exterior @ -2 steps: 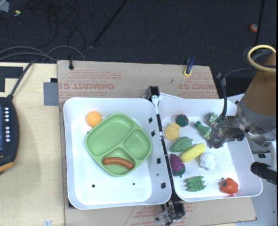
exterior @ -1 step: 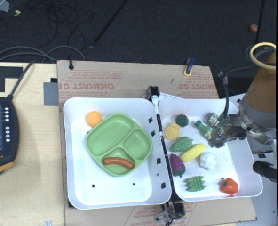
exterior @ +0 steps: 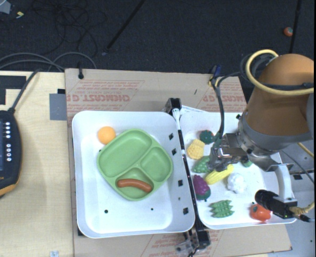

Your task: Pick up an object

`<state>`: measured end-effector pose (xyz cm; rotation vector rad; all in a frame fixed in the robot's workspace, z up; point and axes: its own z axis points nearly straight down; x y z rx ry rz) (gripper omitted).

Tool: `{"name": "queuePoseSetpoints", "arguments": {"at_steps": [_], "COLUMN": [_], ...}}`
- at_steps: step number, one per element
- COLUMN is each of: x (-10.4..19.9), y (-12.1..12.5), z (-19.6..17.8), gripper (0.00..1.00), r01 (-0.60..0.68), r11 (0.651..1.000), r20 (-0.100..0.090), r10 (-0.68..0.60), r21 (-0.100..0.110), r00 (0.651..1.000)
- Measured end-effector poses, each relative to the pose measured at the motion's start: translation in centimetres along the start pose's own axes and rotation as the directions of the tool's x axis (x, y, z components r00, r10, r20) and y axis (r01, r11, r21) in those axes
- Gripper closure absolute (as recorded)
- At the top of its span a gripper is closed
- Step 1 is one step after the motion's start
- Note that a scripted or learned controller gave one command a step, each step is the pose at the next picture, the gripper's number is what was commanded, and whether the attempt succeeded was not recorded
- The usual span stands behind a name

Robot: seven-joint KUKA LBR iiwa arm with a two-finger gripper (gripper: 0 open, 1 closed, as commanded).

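Two white bins sit side by side on the desk. The pincer [exterior: 221, 159] hangs low in the right bin [exterior: 243, 221] over a yellow corn cob [exterior: 218, 174] — touching or not, I cannot tell, nor whether it is spread. The left bin [exterior: 88, 197] holds a green plate [exterior: 133, 154] — a sausage [exterior: 135, 184] lies in it.

Yellow corn cob [exterior: 218, 175] lies tilted in the right bin [exterior: 243, 222], directly under the claw [exterior: 220, 161], green pieces touching it.

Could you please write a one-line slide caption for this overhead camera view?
Gripper low over toy food in the right bin; green plate with sausage in the left bin.
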<state>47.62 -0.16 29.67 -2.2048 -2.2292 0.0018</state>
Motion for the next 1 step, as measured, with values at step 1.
{"name": "queuePoseSetpoints", "arguments": {"at_steps": [1], "x": [4.87], "y": [0.11], "z": [-6.89], "gripper": [1.00], "r01": [-0.004], "r11": [1.000], "r20": [0.003], "r10": [0.004], "r21": [-0.006], "r00": [1.000]}}
